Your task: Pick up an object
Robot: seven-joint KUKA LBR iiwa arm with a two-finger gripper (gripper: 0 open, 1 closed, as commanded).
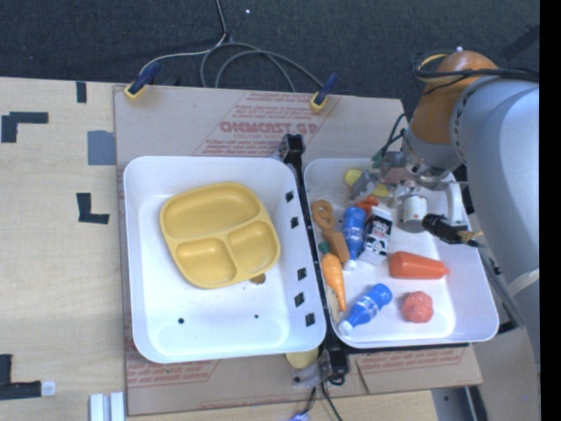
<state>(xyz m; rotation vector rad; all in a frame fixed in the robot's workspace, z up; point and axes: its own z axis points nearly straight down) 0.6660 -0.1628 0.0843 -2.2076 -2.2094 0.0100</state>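
Glossy yellow divided plate [221, 232] fills the left bin [145, 323]; right of it, carrots [417, 265], bottles [365, 306]; gripper [383, 185] state unclear

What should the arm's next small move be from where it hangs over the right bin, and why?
Probably a short descent toward the blue bottle. The gripper hangs above the far part of the right bin, with that upright-lying bottle and a small black-and-white item just below it. Nothing is visibly held, and the big orange carrot lies farther toward the near side.
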